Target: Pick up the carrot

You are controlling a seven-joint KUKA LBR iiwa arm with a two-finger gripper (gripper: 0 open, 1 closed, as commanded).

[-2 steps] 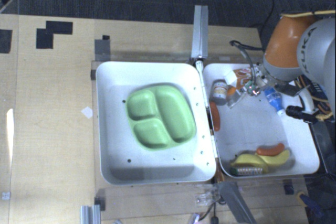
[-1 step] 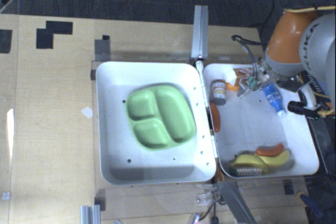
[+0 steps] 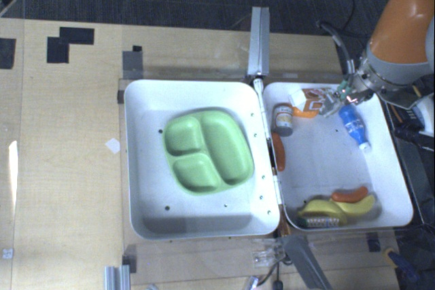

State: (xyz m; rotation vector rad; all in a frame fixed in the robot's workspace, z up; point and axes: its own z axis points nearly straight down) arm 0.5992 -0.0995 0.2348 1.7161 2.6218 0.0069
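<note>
The carrot [image 3: 277,151], a slim orange stick, lies along the left wall of the right bin [image 3: 401,187], just below a small brown can [image 3: 283,118]. My gripper [image 3: 334,102] hovers at the back of that bin, up and to the right of the carrot and well apart from it. It sits over a small printed packet [image 3: 311,102] and beside a blue bottle [image 3: 354,125]. No carrot shows at the gripper.
A yellow banana [image 3: 340,208] and a red-orange pepper-like piece [image 3: 349,195] lie at the right bin's front. The left bin [image 3: 139,166] holds a green divided plate [image 3: 207,150]. A metal divider post [image 3: 258,44] stands between the bins at the back.
</note>
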